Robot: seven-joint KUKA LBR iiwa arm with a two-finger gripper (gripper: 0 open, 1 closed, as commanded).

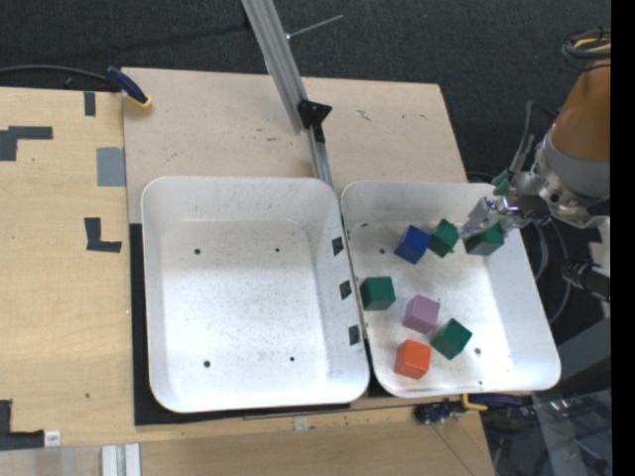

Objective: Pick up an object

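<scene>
The bench [248, 127] is the biggest thing here, plain pale wood with some grey and black tape marks way off to the left of the claw. On it sit the two white bins side by side. The left bin [179, 206] is well away from the claw, the right bin [516, 355] is the one the claw is hanging over, up at its far right corner.

The arm [585, 117] comes in from the right, grey with that orange band on top. A long metal rail [283, 58] slants across the bench further left, ending at a black clamp.

The claw [488, 224] looks like it's got a green block [485, 241] pinched between its fingers, so it's closed down about a block's width. Bit blurry there tbh, but the block sits right at the tips.

Just left of the claw is another green cube [444, 236], touching a blue cube [412, 244]. Below and further left there's a green cube [377, 293] near the bin's left wall. Below the claw sit a purple cube [422, 313], a dark green cube [452, 337] just beside it, and an orange cube [413, 358] lowest of all.
</scene>
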